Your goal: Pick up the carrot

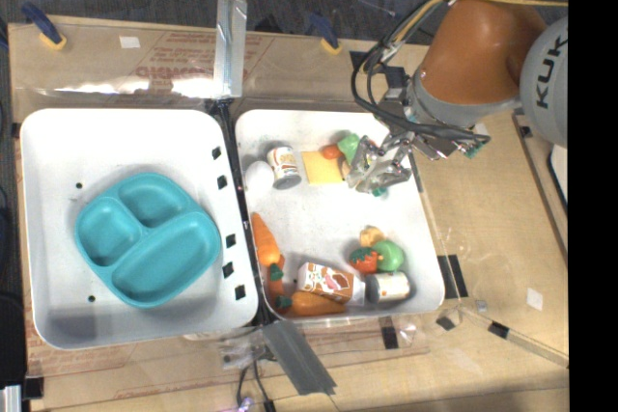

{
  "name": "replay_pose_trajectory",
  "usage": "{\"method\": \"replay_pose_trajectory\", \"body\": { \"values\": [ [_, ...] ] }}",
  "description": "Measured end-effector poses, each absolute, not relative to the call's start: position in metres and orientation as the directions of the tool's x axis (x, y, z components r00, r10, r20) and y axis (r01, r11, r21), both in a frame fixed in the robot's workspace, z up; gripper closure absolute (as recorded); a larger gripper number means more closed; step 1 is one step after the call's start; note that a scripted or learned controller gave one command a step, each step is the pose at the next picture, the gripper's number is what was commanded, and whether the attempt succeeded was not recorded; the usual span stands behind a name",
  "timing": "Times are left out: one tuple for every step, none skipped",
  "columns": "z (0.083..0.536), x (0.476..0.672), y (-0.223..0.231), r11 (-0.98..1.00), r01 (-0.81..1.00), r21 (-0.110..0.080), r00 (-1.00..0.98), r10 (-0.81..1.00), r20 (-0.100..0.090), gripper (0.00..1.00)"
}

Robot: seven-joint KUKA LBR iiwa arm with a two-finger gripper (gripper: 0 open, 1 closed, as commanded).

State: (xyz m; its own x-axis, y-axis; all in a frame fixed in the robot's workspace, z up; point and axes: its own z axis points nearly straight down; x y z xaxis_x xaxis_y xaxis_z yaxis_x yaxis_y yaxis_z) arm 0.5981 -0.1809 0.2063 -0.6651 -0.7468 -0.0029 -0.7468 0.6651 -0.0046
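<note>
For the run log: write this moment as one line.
gripper: right bin, upper right | carrot: left wall, ungrasped | teal plate: left bin

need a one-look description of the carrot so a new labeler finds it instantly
Take the right white bin, beside the one holding the teal divided plate. Follow its left wall down past the middle: the carrot lies along it. It is the plain orange tapered piece, above the printed carton near the bin's bottom edge.

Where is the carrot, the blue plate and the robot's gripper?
carrot (266, 244): camera view, middle of its orange body.
blue plate (147, 237): camera view, ridge between its compartments.
gripper (379, 174): camera view, between its fingertips.
</note>
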Motion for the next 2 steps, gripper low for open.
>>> {"method": "replay_pose_trajectory", "body": {
  "values": [
    [0.130,0.605,-0.193,0.164,-0.986,0.006,-0.164,-0.986,-0.003,1.00],
    [0.123,0.658,-0.188,-0.158,-0.987,-0.004,0.158,-0.987,-0.001,1.00]
  ]
}}
